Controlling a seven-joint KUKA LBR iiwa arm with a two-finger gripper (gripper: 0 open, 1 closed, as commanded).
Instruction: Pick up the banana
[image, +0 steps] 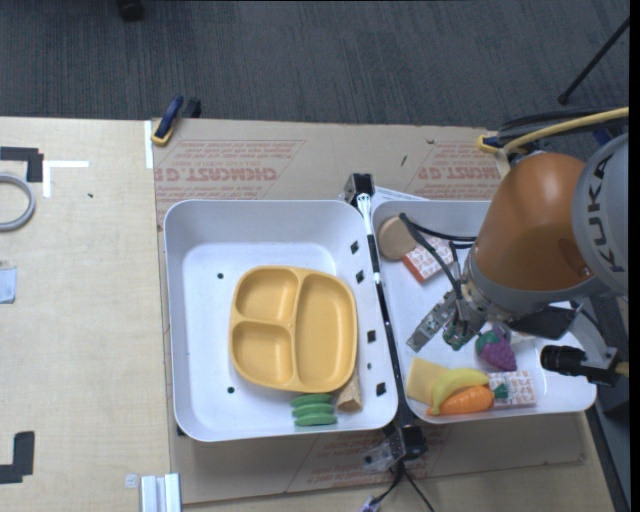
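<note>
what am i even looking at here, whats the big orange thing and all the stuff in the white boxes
One camera looks down at a slant on a bench with two shallow white bins. The big orange and grey shape is a robot arm reaching in from the right; its gripper hangs over the right bin. That bin holds toy food: a banana, a carrot, purple grapes and a yellow wedge. The left bin holds a yellow divided plate and a green toy. I see nothing between the fingers.
</note>
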